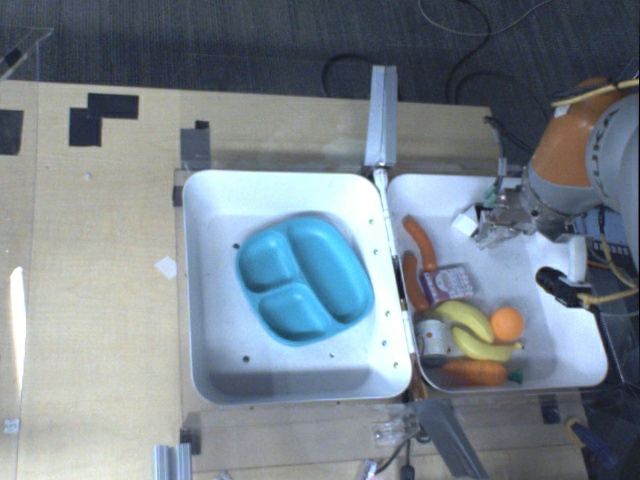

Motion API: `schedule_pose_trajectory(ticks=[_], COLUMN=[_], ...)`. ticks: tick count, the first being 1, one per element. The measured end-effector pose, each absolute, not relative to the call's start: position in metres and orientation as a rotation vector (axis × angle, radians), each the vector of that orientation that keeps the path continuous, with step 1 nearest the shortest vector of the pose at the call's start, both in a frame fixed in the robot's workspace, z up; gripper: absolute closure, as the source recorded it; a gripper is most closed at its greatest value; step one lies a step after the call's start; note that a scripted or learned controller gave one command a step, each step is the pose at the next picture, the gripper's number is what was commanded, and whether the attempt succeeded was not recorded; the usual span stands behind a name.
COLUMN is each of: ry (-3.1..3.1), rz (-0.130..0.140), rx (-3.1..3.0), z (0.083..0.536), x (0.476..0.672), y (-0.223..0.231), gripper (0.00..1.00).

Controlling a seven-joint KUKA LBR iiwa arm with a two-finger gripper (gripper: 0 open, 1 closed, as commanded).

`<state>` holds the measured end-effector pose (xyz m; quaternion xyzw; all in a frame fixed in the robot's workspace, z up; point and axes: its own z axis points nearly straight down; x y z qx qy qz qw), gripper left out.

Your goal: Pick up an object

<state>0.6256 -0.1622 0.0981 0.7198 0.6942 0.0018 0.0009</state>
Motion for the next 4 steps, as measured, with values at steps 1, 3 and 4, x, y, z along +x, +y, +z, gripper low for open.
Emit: schedule_pose_trajectory(ticks=[1,3,4], ry=[2.079,2.198,2.637], rz=[0.001,-0.003,0.001], rx=[2.354,2.245,1.698], z=[0.206,0.255,0.338], x=[0.623,0.598,0.594], y=[-0.108,-0.204,-0.205], gripper=[1.00,1.00,1.00])
